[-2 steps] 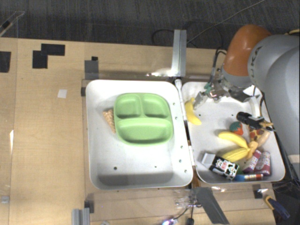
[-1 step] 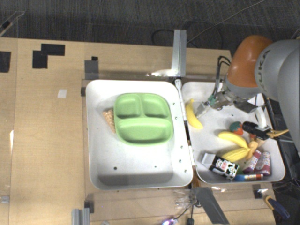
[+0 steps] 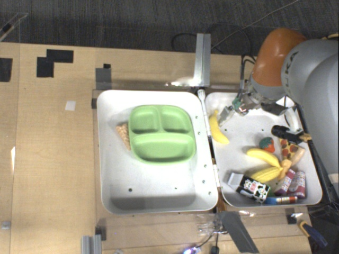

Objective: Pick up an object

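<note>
Two white bins sit side by side. A green tray [image 3: 160,133] fills the left bin [image 3: 111,184]. The gripper [image 3: 234,109] hangs low over the upper part of the right bin [image 3: 233,194], jaws slightly apart on nothing, just beside a banana [image 3: 216,131] at the divider. Another banana [image 3: 263,156] and toys lie lower right.
</note>
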You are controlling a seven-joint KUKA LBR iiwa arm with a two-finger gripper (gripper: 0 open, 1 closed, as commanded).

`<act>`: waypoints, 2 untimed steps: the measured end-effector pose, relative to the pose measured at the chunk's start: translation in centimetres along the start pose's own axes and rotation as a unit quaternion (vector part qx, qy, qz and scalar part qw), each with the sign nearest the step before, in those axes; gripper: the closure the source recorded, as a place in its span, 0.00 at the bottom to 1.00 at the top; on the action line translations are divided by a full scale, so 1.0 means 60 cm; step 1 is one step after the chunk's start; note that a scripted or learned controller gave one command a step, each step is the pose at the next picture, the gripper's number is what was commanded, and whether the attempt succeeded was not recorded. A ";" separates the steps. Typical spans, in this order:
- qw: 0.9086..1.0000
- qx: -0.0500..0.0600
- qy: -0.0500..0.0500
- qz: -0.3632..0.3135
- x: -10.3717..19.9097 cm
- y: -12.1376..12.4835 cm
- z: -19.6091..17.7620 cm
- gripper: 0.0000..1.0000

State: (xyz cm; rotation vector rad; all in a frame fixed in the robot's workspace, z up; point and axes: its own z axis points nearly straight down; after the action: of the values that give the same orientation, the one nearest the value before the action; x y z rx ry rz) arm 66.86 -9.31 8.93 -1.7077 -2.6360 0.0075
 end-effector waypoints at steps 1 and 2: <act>1.000 0.001 0.001 -0.019 -0.003 -0.002 0.000 0.00; 0.998 0.003 0.001 -0.065 -0.008 -0.006 0.000 0.00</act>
State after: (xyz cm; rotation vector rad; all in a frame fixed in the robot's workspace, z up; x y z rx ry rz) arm 66.72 -9.91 8.93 -1.5315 -2.7370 0.0146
